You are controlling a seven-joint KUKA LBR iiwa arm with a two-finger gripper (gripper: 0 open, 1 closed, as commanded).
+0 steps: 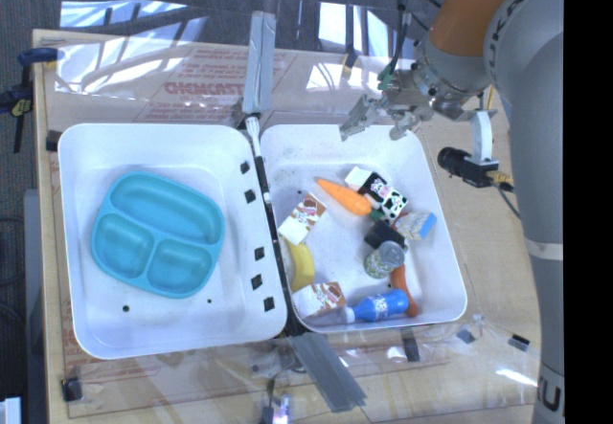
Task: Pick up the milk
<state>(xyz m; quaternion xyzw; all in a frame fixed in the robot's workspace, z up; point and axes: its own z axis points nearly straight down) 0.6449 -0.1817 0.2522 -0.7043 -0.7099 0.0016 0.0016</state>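
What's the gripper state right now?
Gripper: open, holding nothing, above the far rim of the right bin; milk carton lies in that bin.

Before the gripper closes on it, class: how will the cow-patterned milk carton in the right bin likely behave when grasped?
The milk carton looks small and boxy, so probably light and fairly stiff. It lies tilted against the carrot, so it may slide or twist. Its flat faces should not roll.

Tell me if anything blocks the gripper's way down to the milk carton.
Nothing visible does. The gripper is above the right bin's far rim, its fingers spread and holding nothing. The milk carton, cow-patterned, lies uncovered, with the carrot touching its left side and a dark can just in front of it.
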